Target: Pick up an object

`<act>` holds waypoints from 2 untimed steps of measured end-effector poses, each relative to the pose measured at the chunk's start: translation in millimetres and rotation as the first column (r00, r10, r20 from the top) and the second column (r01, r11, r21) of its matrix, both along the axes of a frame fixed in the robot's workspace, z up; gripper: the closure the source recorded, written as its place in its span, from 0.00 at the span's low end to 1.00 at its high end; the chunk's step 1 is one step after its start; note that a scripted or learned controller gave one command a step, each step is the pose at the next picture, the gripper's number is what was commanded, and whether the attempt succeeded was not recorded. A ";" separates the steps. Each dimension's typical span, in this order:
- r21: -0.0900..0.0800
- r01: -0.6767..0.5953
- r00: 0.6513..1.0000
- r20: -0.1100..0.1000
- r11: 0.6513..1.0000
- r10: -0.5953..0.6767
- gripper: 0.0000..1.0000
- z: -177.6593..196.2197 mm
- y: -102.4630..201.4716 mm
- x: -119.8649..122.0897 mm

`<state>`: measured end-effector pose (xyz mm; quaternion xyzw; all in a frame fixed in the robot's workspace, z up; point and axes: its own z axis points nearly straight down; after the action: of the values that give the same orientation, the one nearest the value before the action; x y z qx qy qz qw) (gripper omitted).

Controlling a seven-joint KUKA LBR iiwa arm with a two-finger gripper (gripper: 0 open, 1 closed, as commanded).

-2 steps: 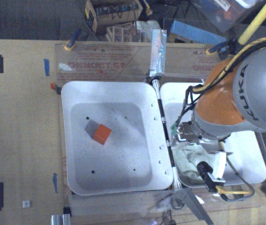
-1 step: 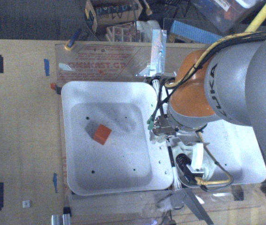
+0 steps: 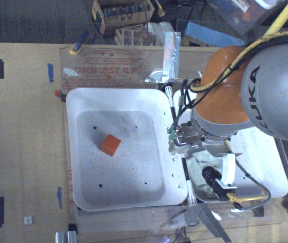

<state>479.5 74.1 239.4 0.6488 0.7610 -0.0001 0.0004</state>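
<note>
The wooden tabletop (image 3: pixel 22 151) is the broadest thing here, a pale, matte, flat plywood sheet marked with black corner shapes and short strips of blue tape (image 3: pixel 50 72). Over its right side looms the arm (image 3: pixel 265 95), smooth grey casing with a glossy orange band, rounded like a barrel.

Beneath the arm lies the right bin (image 3: pixel 281 186), mostly covered, its white wall showing past the wrist. The left bin (image 3: pixel 78 105) sits just beside it: shallow white moulded plastic with rounded corners, a sloping wall and a dull, slightly scuffed floor dotted with a few dark specks.

The end effector (image 3: pixel 183 137) hangs at the seam between the two bins, a cluster of metal parts and cables seen from above. Whether it is open or closed cannot be told from this angle, and nothing can be seen in its hold.

The task's thing, a small orange-red cube (image 3: pixel 110 145), rests on the left bin's floor, left of centre and well apart from the end effector. It looks solid and matte, with crisp edges, turned at an angle to the bin walls.

I judge this to be the approach step, with no grasp made. The next move calls for travelling left over the cube, turning the wrist to meet two flat faces, then descending.
</note>
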 end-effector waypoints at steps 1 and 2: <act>-0.001 0.340 0.940 -0.003 0.940 -0.340 1.00 -101.3 109.8 23.1; 0.000 0.223 0.975 -0.001 0.975 -0.223 1.00 -43.3 150.8 56.6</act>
<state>536.1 225.0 196.1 0.7301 0.6834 -0.0004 0.0002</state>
